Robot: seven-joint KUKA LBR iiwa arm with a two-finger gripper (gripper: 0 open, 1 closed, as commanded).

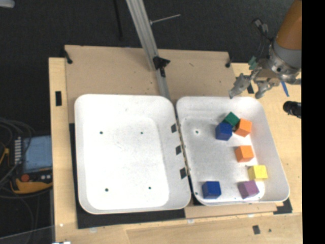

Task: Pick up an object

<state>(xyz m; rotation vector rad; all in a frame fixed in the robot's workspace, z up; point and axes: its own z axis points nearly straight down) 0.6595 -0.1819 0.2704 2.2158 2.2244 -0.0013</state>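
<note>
left bin (91, 136): plain white tray, just a few dark dots on the floor
right bin (203, 111): touching the left one along the middle seam, all the blocks sit in here
bottom blue cube (211, 189): near the front-left corner of the right bin
top blue cube (223, 131): touching the green cube (232, 119) just behind it
orange cubes: one (244, 127) right beside the green, the other (244, 153) a bit nearer the front
purple cube (248, 188): near the front wall, yellow cube (258, 172) just behind it
gripper (250, 88): hovering over the right bin's far edge, fingers look apart, nothing between them
</note>
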